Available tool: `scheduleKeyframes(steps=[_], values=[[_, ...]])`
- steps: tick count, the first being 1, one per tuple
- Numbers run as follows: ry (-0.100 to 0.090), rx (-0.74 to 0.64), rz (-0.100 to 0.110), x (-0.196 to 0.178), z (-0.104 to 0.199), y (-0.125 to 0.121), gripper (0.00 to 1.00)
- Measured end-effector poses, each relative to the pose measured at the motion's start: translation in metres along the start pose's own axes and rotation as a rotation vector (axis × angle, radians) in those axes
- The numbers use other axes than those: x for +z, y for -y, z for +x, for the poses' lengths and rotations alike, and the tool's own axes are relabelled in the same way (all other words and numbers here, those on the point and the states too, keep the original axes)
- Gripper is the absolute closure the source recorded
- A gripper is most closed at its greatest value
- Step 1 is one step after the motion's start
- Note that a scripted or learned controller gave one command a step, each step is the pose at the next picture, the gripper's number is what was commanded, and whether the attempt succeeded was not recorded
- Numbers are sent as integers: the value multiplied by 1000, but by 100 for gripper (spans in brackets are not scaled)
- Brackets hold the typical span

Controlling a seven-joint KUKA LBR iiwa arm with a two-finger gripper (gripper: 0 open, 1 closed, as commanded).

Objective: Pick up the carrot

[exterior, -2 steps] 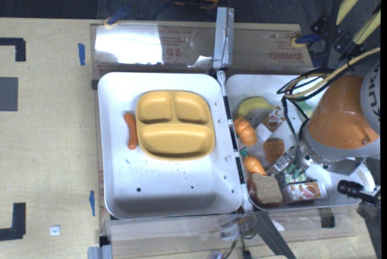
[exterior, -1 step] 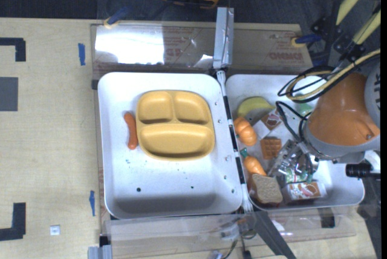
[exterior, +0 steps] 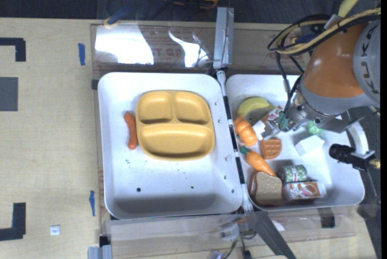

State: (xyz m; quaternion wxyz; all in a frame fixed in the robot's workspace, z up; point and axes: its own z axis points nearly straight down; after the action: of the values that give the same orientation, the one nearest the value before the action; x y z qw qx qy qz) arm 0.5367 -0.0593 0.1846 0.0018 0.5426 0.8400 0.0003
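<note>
The carrot [exterior: 260, 163] is orange and tapered, lying at a slant near the left wall of the right bin [exterior: 354, 191], with its thin end pointing toward the lower right. My gripper [exterior: 283, 122] hangs over the middle of that bin, up and to the right of the carrot and apart from it. The arm's orange band and grey wrist cover the bin's upper right part.
Around the carrot lie a rounded orange piece [exterior: 245, 131], a waffle-like square [exterior: 271, 147], a bread slice [exterior: 266, 189] and two cans [exterior: 295, 173] [exterior: 301, 190]. A yellow-green fruit [exterior: 254, 106] sits farther back. The left bin holds a yellow divided plate [exterior: 175, 124] and a sausage [exterior: 131, 130].
</note>
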Motion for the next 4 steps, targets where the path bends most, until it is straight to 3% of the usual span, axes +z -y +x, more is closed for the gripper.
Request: scheduleKeyframes(steps=[1, 2, 3, 4], values=[[-4, 7, 5, 0, 79, -5, 100], [-1, 361, 3, -20, 132, -27, 100], [-3, 396, 8, -25, 126, 7, 100], [-1, 482, 3, -19, 18, -7, 100]])
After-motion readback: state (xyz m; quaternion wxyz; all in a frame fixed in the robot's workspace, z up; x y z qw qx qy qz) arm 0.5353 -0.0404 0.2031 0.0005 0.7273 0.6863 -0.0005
